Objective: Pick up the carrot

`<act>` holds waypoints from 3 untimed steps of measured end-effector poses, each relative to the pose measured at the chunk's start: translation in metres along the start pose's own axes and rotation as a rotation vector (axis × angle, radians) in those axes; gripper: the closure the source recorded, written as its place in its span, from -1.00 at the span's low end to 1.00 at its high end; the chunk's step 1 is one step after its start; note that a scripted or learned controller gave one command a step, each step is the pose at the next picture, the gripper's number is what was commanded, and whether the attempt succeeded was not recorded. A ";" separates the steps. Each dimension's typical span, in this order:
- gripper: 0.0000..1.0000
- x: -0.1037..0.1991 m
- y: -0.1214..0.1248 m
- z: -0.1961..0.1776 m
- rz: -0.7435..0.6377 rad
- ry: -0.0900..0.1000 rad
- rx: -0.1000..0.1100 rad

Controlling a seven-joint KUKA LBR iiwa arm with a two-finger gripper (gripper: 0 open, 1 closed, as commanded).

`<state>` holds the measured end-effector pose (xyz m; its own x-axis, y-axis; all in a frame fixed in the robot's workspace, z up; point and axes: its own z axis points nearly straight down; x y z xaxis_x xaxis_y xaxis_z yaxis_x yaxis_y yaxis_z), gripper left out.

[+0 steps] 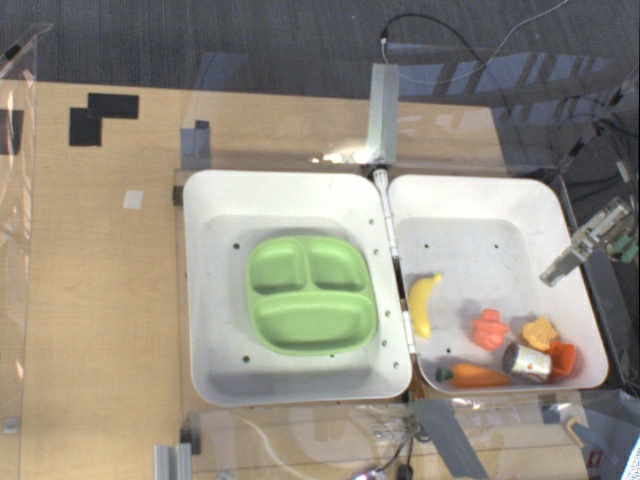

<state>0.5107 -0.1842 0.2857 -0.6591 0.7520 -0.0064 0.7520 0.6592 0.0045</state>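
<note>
Gripper (556,271) at right bin's (470,193) far edge; grip state unclear, nothing held. Descend onto carrot (477,375) against near wall, avoiding can (528,362).

A robotics lab: taped bench (90,268), white bins (200,298), loose cables (450,38).

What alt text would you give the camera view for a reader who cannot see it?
The carrot lies untouched at the near edge of the right bin, beside a banana and other small toys, while the gripper hovers over that bin's right rim. The left bin holds a green divided plate.
</note>
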 end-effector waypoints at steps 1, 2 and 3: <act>-1.00 0.041 0.005 0.150 0.002 0.006 0.003; -1.00 0.072 0.034 0.196 0.411 -0.003 -0.003; -1.00 0.047 0.072 0.196 0.278 -0.005 -0.004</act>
<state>0.5359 -0.1017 0.0900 -0.4272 0.9041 -0.0097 0.9041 0.4273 0.0103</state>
